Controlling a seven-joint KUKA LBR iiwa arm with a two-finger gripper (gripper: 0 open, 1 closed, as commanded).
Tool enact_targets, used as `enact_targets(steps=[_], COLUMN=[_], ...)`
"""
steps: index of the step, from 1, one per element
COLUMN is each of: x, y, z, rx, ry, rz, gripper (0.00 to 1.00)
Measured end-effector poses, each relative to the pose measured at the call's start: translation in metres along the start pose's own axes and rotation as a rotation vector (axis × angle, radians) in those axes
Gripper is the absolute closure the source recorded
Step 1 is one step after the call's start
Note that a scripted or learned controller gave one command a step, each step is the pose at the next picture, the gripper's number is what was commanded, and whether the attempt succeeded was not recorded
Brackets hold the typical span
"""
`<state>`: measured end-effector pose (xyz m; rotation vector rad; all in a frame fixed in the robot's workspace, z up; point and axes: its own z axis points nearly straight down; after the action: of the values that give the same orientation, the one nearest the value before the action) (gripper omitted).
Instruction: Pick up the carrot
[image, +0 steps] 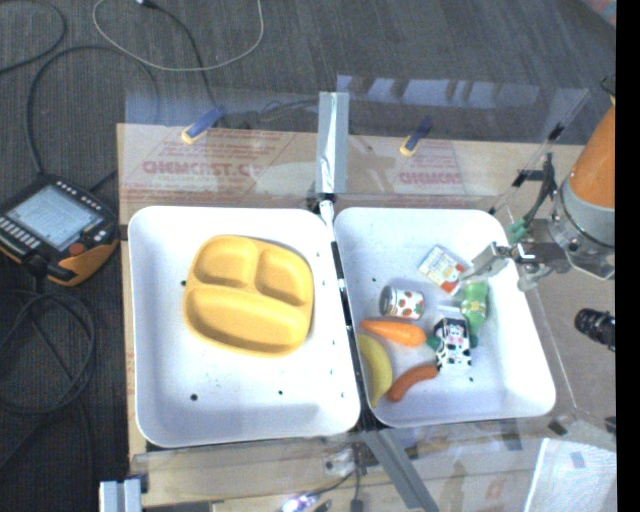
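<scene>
The carrot (394, 332) is seen lying in the right bin (520, 385), near its middle, pointing roughly from nine to three o'clock. At its twelve o'clock a small can (402, 302) is found lying on its side just beside it; at its seven o'clock a banana (375, 364) lies close, and at its five o'clock an orange-red sausage-shaped piece (411, 381) is seen. At three o'clock a black-and-white cow-patterned carton (454, 343) stands near, with a green item (474, 303) at its one o'clock and a small white packet (441, 266) farther up. The end effector (505, 253) is held over the bin's rim at two o'clock from the carrot, well apart from it; whether it is released or clenched cannot be told. The arm is cut off at the right edge, with only its orange band (600, 160) and grey wrist visible. In the left bin (160, 400) a yellow divided tray (250, 293) is seen upside down. Both bins rest on the worktop (230, 170).
</scene>
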<state>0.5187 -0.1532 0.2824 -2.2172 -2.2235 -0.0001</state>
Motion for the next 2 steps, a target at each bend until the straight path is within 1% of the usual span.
enact_targets(steps=[1, 2], x=[0.029, 0.036], y=[-0.026, 0.005], z=[0.160, 0.173], rx=[-0.022, -0.052], ry=[-0.004, -0.034], rz=[0.077, -0.395], gripper=[0.00, 0.00])
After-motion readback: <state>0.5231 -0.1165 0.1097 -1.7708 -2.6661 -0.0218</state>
